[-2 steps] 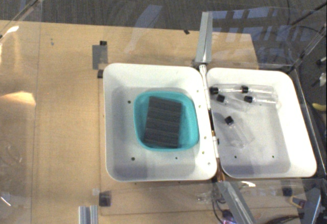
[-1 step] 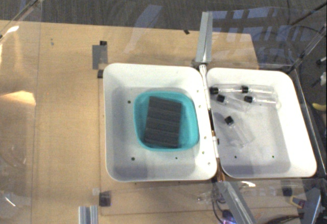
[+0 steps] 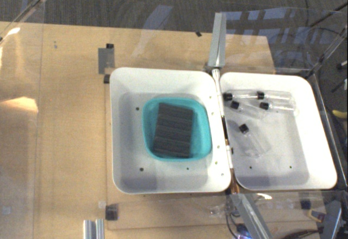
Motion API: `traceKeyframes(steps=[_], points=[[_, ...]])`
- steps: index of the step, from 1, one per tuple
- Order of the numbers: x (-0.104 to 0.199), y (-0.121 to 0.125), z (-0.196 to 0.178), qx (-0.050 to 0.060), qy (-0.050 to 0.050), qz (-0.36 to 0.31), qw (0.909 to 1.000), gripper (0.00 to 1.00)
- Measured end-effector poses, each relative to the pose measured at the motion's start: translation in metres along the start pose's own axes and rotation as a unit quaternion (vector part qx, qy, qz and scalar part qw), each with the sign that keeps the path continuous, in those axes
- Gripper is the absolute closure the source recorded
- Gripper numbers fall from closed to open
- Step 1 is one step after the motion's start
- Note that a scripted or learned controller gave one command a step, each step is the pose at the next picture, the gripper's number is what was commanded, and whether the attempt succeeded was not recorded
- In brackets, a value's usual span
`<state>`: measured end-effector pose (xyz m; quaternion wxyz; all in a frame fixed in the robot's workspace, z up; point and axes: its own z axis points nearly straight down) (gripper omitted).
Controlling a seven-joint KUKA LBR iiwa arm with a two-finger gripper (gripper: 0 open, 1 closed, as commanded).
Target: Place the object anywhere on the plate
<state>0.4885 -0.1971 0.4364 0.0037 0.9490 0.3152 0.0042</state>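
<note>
On the square teal plastic plate (image 3: pixel 202 133) in the left white bin (image 3: pixel 122 140) lies the dark ribbed rectangular block (image 3: pixel 174 130) — seemingly placed already — and a careless sweep could nudge it off; the jaws' state I cannot tell.

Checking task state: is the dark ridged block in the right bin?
No, the dark ridged block lies on the teal plate in the left bin; the right bin holds clear vials.
</note>
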Motion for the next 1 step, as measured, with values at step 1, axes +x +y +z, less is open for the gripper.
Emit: traceKeyframes(steps=[1], points=[[-0.0049,0.0064,0.0002,0.0,0.0,0.064,0.9979,0.0]])
